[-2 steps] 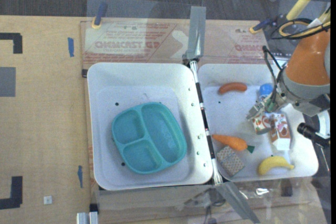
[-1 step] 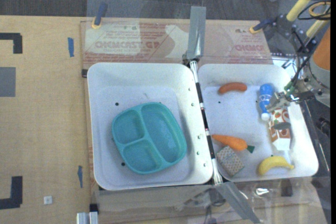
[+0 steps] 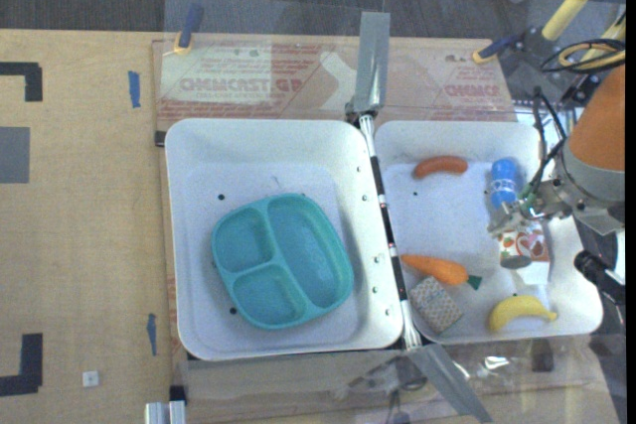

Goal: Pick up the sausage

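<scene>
Lying near the far wall of the right bin (image 3: 586,308), the sausage (image 3: 440,167) rests apart from the blue bottle (image 3: 504,180) just to its right. The gripper (image 3: 521,210) hovers at that bin's right side, above a small carton (image 3: 521,244); whether it is spread or closed cannot be told, as cables and glare obscure it. A descent from here would likely strike the bottle or carton, since both stand between arm and sausage. The arm's upper part is cut off at the frame's edge.
</scene>
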